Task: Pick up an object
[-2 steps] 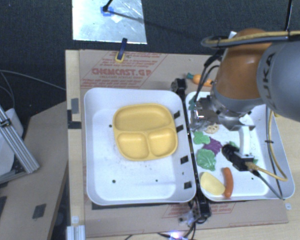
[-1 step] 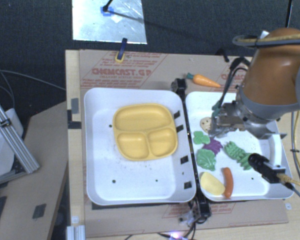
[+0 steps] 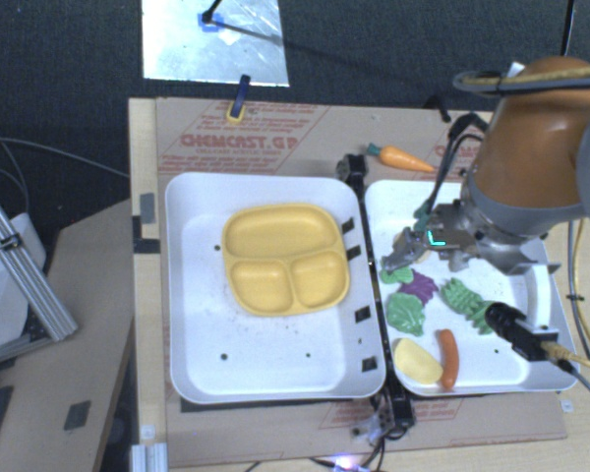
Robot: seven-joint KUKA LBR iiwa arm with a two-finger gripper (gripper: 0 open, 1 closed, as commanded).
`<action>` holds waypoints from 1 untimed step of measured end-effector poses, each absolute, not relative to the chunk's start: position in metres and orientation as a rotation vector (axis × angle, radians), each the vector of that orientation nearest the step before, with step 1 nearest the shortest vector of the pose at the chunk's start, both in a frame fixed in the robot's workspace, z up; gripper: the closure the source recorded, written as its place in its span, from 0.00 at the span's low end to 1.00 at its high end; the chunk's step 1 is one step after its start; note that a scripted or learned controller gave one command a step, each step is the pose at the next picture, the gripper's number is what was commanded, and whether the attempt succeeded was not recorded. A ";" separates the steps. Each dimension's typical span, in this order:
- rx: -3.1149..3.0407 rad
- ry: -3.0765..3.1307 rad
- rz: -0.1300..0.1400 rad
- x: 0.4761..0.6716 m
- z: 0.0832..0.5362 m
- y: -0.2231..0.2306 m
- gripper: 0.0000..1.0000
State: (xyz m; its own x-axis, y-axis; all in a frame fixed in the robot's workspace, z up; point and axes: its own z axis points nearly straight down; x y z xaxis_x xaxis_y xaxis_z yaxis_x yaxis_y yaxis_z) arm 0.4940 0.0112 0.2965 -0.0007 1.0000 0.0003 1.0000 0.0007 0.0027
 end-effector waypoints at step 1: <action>2.206 2.232 0.014 0.495 0.369 0.079 0.00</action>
